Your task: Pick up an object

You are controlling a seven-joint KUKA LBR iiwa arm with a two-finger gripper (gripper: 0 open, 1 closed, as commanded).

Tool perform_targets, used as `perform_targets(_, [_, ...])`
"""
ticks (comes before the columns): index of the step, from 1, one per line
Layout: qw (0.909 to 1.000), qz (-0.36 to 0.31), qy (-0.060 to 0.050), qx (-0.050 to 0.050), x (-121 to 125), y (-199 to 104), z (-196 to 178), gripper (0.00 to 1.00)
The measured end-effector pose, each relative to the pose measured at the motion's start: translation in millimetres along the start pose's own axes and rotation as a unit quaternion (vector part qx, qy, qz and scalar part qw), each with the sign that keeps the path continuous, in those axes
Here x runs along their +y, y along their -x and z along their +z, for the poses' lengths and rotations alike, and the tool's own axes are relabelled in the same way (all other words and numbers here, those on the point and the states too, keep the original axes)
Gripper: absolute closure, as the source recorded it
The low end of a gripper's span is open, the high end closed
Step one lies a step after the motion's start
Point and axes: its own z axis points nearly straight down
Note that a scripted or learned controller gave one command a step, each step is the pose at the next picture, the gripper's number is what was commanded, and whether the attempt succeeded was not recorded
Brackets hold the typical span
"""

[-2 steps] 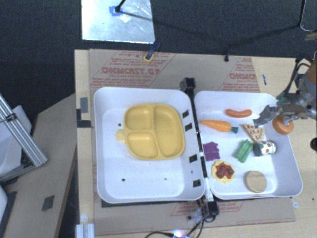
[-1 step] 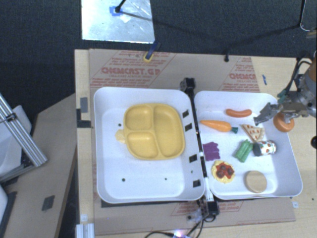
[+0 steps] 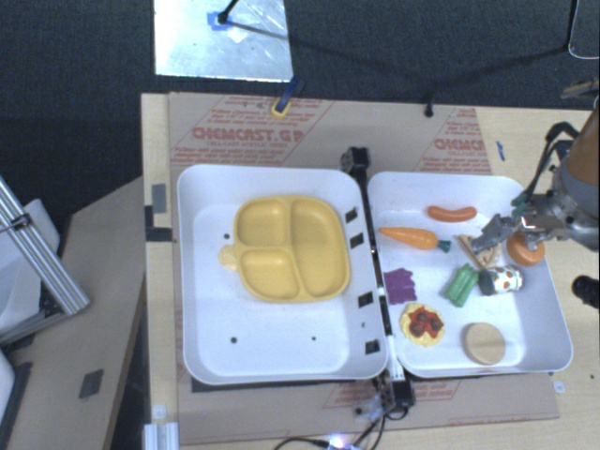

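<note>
The toys were gathered in the right bin (image 3: 561, 340), within the arm's reach from the right, while a yellow tray (image 3: 286, 248) was kept apart in the left bin (image 3: 202, 279). The gripper (image 3: 485, 243) was poised low between the carrot (image 3: 409, 237) and green block (image 3: 460, 285), nothing seen held; its opening could not be told.

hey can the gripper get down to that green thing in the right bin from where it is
Probably yes. The gripper hovers just above-left of the green piece, whose top is uncovered; a small white item beside it may crowd the fingers.
</note>
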Motion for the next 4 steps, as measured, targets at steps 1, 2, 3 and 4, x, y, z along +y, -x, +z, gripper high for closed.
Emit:
perform_targets(1, [1.0000, 0.000, 0.000, 0.000, -8.7, 3.4, 48.0, 0.00])
perform_targets(2, [1.0000, 0.000, 0.001, 0.000, -11.9, 3.3, 89.4, 0.00])
perform_targets(3, [1.0000, -0.003, 0.008, -0.002, -7.8, 3.7, 87.0, 0.00])
perform_targets(4, [0.9999, -0.001, 0.009, -0.004, -7.8, 5.5, 78.1, 1.00])
